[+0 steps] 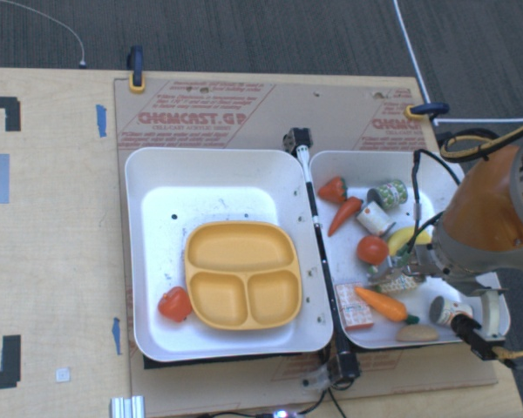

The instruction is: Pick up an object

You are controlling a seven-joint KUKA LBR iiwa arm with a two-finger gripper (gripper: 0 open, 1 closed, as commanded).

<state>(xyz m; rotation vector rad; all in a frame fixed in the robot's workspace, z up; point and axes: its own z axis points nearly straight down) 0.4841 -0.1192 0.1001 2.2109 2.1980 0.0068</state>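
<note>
Right bin holds an orange carrot, a red tomato, other small items. Gripper low among them; grip state can't be told.

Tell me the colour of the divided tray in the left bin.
Yellow-orange; the divided tray shows plainly in the camera view.

Dark grey carpet floor, pale wooden bench

Bench with two white bins
</note>
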